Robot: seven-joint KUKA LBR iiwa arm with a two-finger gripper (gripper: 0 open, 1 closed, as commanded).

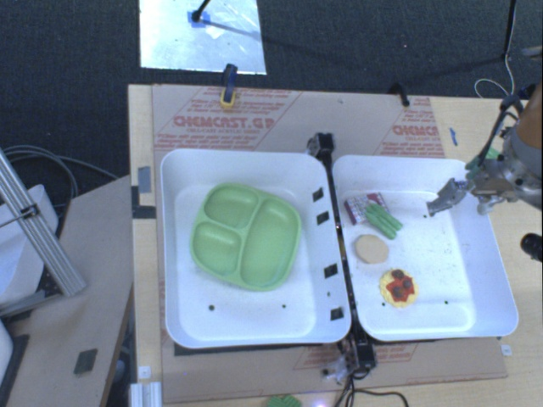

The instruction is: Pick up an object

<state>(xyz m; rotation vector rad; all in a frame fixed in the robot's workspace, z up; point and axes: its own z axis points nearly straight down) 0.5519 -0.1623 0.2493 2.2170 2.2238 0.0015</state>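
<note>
The right bin [488, 312] holds several toy foods: a red-and-white packet [363, 205], a green bean pod [384, 222] leaning against it, a tan round cookie [371, 249] and a small pizza with red topping [399, 287]. My gripper [464, 202] hangs over the right bin's upper right part, well to the right of the food. It is open with nothing between its fingers. In the left bin [182, 312] lies a light green sectioned plate [246, 236].
A black hinged divider [329, 227] runs between the two bins. Cardboard [254, 121] lies under the bins. A yellow clamp [227, 91] sits at the bench's back edge, and a metal frame [38, 236] stands at the far left.
</note>
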